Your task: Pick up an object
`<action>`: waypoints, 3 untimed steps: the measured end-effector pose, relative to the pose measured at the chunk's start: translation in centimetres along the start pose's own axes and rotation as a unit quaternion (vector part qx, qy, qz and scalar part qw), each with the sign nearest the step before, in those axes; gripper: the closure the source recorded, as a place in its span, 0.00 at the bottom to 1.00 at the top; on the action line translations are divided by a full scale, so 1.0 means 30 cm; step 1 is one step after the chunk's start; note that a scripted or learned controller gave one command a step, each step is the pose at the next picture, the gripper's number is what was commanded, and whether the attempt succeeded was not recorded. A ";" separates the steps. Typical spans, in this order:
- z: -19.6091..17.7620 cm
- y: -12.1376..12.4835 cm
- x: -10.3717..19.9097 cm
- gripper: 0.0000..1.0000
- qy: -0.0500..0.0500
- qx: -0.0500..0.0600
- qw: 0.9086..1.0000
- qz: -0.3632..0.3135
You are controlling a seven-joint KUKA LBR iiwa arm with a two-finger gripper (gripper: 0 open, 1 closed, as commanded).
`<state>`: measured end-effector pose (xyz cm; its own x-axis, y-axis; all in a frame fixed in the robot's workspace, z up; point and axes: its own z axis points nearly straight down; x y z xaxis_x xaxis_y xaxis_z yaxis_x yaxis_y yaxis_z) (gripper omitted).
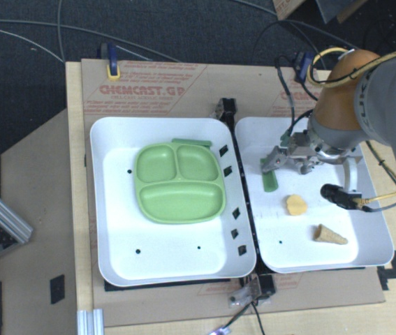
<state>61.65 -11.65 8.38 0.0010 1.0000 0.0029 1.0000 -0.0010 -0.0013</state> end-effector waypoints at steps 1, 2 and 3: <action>-0.049 0.006 0.000 1.00 0.000 -0.003 1.000 0.000; -0.232 0.044 -0.010 1.00 -0.002 -0.004 1.000 -0.001; -0.389 0.046 0.017 1.00 -0.002 -0.003 1.000 -0.001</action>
<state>63.04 -11.19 20.04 -0.0019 1.0000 -0.0005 1.0000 0.0019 0.0054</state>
